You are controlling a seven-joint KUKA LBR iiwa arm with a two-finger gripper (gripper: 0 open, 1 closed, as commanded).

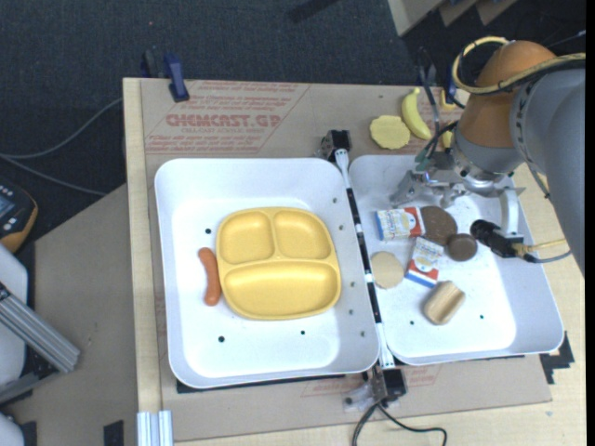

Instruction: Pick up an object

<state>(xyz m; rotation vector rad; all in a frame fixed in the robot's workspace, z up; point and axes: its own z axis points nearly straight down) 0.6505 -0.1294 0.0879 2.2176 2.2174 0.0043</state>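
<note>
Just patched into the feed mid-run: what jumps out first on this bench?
The big yellow divided plate in the middle of the left bin, with a small orange sausage lying just off its left edge. Next, the grey arm with its orange band, reaching in over the back of the right bin, above a huddle of small food items, including a bread roll. A banana lies on the bench behind that bin.
</note>
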